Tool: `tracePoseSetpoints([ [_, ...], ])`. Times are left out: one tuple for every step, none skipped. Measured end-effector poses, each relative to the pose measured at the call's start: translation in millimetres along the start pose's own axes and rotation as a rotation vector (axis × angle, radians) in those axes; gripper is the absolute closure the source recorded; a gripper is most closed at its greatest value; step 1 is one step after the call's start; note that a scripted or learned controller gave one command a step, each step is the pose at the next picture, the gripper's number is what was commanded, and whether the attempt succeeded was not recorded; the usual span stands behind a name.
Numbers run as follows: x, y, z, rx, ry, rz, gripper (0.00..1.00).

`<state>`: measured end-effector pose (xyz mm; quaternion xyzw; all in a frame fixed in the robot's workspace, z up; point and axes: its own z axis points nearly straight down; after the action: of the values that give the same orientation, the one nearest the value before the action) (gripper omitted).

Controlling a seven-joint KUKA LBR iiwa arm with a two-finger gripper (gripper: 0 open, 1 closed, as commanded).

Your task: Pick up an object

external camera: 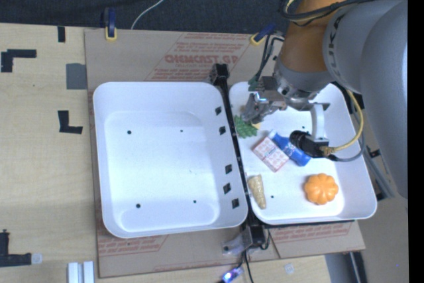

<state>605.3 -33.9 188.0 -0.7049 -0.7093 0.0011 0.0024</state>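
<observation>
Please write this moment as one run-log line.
arm: over right white bin | gripper: above green leafy item | orange pumpkin-shaped toy: untouched

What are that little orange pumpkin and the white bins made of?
The pumpkin looks like moulded plastic or foam: even orange, matte, smooth ribs, though the view leaves it open. The bins look like thin formed plastic: glossy white, with rounded corners and soft reflections.

Two white bins [106, 162] sit on brown cardboard [192, 56] printed with red lettering. The right bin holds an orange pumpkin-shaped toy [321, 188], a small packet [271, 154] with a red and white checked pattern, a blue item [291, 148], a green leafy piece [246, 128], and a tan cone [257, 189]. The arm [371, 43] is grey with an orange band [308, 30].
</observation>
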Motion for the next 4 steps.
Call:
tracePoseSetpoints([
  [-61,-52,4,0.000,-0.005,0.012,1.00],
  [-56,-50,-5,-0.003,-0.002,0.004,1.00],
  [14,-60,-73,-0.009,0.001,-0.003,1.00],
  [11,-60,-78,-0.002,-0.001,0.002,1.00],
])
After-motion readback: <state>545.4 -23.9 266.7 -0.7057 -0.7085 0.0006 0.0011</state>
